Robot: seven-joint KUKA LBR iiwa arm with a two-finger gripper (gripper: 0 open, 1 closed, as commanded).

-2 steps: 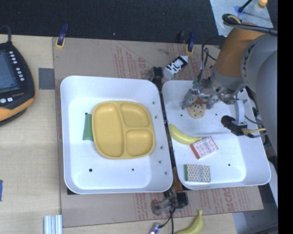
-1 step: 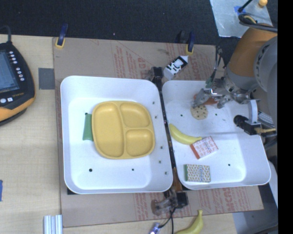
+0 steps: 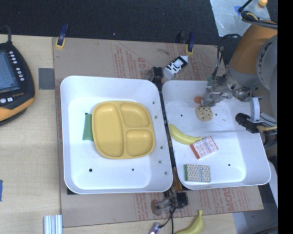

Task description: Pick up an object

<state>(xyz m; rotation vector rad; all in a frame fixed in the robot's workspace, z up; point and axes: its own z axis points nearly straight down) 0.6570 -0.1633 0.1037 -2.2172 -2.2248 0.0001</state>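
Pincer (image 3: 211, 97) low in the right bin (image 3: 244, 172), can't tell how it is set, round cookie (image 3: 204, 113) just under it, small red thing (image 3: 198, 100) beside it, banana (image 3: 183, 135), red packet (image 3: 204, 146), green packet (image 3: 197, 172) nearer, yellow tray (image 3: 122, 128) in the left bin (image 3: 75, 172).

Bare floor lies between the cookie (image 3: 204, 113), banana (image 3: 184, 135) and right bin's (image 3: 244, 177) near wall.

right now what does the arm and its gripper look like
The arm is bulky and rounded, grey, with a broad orange band above the wrist. Below the band a darker metal wrist narrows to a small two-finger gripper of thin silvery metal parts. A thin dark cable runs down beside the wrist, and a black fitting juts from the arm lower down.
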